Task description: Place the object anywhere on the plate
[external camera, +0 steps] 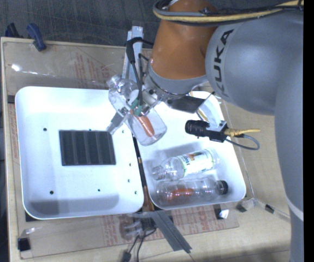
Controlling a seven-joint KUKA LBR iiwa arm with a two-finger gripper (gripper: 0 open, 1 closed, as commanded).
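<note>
The plate (87, 147) is a dark ridged rectangle lying flat in the left white bin (36, 108). My gripper (128, 119) hangs over the seam between the two bins, just right of the plate's upper right corner. It is shut on a clear plastic bottle with an orange-red inside (147, 127), which tilts down to the right above the bins' shared rim. One grey fingertip (114, 124) shows on the bottle's left side. The other finger is hidden behind the bottle.
Two more clear bottles lie in the right bin (236, 162): one with a green-white label (187, 164) and one with red content (192, 190). A black cylinder with a cable (206, 130) sits below the wrist. The arm covers the right bin's far part.
</note>
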